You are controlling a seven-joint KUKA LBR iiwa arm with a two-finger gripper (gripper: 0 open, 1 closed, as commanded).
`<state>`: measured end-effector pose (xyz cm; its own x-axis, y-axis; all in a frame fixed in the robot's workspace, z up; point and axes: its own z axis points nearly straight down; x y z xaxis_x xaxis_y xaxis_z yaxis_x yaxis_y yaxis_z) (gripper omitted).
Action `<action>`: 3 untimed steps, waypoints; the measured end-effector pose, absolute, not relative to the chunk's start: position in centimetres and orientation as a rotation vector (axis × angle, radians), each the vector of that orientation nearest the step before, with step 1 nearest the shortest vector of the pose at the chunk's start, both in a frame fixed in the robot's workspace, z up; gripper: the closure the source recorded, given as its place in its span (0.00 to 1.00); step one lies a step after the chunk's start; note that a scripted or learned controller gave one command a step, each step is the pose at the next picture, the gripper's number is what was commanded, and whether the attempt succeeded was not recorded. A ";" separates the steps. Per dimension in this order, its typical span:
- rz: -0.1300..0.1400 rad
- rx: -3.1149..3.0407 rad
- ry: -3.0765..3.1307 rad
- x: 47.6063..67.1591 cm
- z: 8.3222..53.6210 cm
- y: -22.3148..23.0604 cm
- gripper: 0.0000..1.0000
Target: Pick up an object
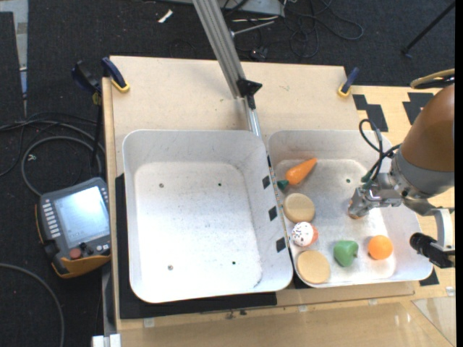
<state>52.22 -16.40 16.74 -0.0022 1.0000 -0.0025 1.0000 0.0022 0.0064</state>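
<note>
A single fixed camera looks down at a slant from above the bench (217,85), far enough back to take in both white bins (145,157) and the dark floor around them. The arm (434,143) enters from the right edge, probably partly cut off by the frame.

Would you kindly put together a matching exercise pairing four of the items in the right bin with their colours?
Things:
1. carrot
2. pepper
3. round fruit
4. small ball

Colours:
A. green
B. white with red spots
C. orange, long and tapered with a green end
D. plain orange, round

Pairs: 1-C, 2-A, 3-D, 4-B
</note>
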 end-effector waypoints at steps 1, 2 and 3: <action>0.004 2.215 2.220 51.7 21.2 -16.3 1.00; 0.005 2.214 2.220 51.1 27.1 -16.6 1.00; 0.002 2.213 2.232 51.9 26.2 -10.7 1.00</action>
<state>51.92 -10.70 26.22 -0.0088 1.0000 0.0017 1.0000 0.0088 -0.0003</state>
